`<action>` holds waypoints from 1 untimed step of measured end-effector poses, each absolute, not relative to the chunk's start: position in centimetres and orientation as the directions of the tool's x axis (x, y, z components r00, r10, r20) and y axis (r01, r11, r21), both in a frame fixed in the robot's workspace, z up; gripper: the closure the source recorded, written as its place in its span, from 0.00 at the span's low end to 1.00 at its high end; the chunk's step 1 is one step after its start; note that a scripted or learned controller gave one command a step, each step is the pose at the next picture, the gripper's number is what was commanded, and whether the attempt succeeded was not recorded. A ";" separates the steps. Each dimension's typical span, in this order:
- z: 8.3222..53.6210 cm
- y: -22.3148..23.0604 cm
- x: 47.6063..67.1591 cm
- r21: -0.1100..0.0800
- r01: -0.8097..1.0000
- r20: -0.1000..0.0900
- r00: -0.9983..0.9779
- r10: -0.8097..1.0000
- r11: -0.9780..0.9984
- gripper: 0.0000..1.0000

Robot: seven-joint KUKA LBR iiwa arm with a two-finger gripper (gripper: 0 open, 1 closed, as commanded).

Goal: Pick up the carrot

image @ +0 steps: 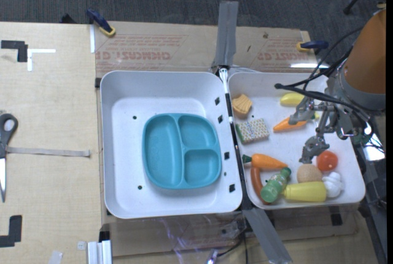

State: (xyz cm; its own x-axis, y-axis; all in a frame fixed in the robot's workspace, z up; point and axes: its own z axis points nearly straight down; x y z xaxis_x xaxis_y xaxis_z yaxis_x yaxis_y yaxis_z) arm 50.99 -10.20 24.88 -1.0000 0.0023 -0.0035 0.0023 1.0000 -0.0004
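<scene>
Hovering the gripper [309, 132] with jaws spread and empty, up-right of the carrot [270, 162], likely light, stiff, slick plastic, best pinched across its thick middle.

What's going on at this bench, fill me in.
A grey KUKA arm reaches in from the right over the right bin, which holds toy food. Its end effector hangs above the bin near a small carrot; a larger carrot lies lower down. Neither is between its fingers. The left bin holds a blue divided plate.
</scene>
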 end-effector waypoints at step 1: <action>11.1 -10.3 56.3 -0.002 0.017 -0.009 -1.000 0.017 1.000 0.00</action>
